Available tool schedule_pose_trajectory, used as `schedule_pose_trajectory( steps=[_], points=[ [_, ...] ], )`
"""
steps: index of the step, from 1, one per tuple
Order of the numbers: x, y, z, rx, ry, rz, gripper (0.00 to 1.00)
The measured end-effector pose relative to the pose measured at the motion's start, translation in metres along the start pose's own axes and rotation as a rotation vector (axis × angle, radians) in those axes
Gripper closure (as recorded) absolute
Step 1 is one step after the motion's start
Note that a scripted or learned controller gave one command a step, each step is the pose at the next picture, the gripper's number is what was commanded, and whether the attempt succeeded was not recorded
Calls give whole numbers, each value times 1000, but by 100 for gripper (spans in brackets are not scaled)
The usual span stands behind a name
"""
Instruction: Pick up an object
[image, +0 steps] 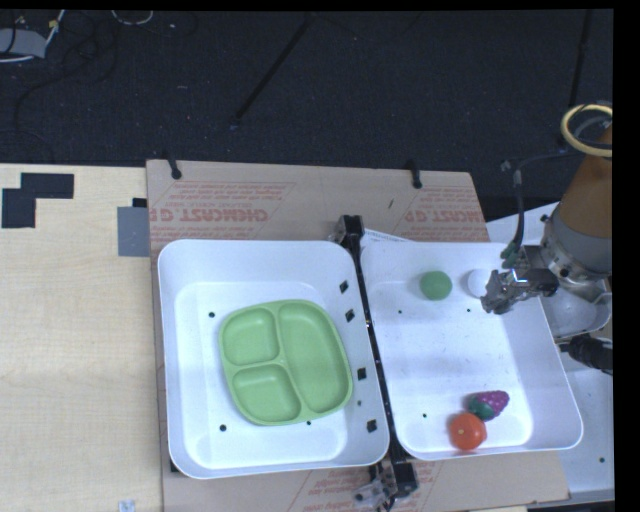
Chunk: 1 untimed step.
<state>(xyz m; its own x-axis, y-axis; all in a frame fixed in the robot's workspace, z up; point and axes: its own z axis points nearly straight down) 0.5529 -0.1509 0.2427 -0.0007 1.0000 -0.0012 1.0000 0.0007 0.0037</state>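
Three small objects are lying in the right bin (540, 340): one green ball (435, 285) near the far wall, and, near the front right corner, one orange ball (466, 432) touching one purple and green piece (489, 403) whose exact shape is too small to make out. A pale round patch (474, 284) is showing just beside the green ball; it is too faint to identify. The gripper (497, 300) is hovering over the bin's far right part, close to the green ball but apart from it. Its fingers are appearing only as a dark blur, so whether they are open or closed cannot be told, and nothing is visibly sitting between them. The arm (585, 220) is entering from the right, its upper part cut off by the frame. The left bin (180, 300) is holding one green plate (285, 361) with three compartments. Both bins are resting on one cardboard sheet (260, 205), its front edge partly hidden under them. One black clip (351, 229) is sitting where the bins meet at the far side.
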Motion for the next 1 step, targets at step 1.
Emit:
schedule_pose_trajectory(
  steps=[1],
  points=[
    [-1,1,-42,2,1,0,100]
  ],
)
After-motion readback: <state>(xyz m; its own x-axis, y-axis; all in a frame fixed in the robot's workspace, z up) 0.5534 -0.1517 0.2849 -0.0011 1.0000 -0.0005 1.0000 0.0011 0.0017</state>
